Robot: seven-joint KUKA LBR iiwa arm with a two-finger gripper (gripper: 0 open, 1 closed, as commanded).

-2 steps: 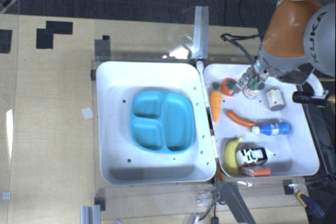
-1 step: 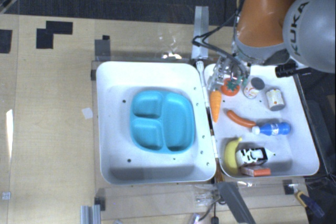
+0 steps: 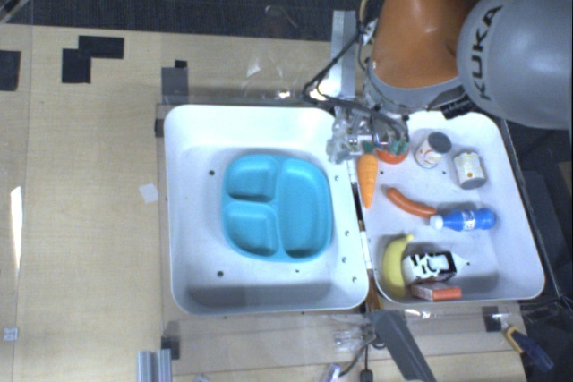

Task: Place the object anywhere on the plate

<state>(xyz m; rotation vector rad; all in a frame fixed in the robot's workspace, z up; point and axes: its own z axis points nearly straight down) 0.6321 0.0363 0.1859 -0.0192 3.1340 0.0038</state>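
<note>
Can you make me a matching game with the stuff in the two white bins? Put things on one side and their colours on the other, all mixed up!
Things:
1. plate
2. carrot
3. banana
4. bottle

Colours:
A. yellow
B. blue with a white cap
C. light blue all over, with three sections
D. orange, pointed at one end

Right pairs: 1-C, 2-D, 3-A, 4-B.
</note>
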